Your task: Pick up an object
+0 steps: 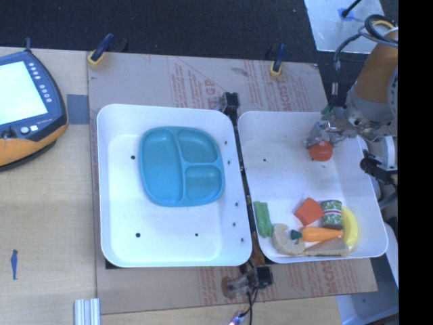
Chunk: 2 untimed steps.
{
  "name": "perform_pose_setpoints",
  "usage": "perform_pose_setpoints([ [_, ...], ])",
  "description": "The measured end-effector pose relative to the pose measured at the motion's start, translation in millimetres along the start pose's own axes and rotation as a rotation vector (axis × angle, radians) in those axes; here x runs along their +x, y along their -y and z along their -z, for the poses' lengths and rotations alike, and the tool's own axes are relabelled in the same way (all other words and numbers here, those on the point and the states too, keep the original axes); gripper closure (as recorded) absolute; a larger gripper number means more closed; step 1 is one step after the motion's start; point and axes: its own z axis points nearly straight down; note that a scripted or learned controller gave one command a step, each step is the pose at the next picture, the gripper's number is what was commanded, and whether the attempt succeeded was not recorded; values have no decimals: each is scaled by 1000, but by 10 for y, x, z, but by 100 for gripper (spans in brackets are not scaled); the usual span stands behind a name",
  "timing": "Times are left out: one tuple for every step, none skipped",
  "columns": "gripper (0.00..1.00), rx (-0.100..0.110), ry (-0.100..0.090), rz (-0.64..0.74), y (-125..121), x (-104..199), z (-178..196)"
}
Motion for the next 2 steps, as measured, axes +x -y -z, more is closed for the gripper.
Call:
perform_pose_setpoints([
  [100,-5,0,-5,81,187,902],
  [100,-3,-1,-6,-1,660,1375],
])
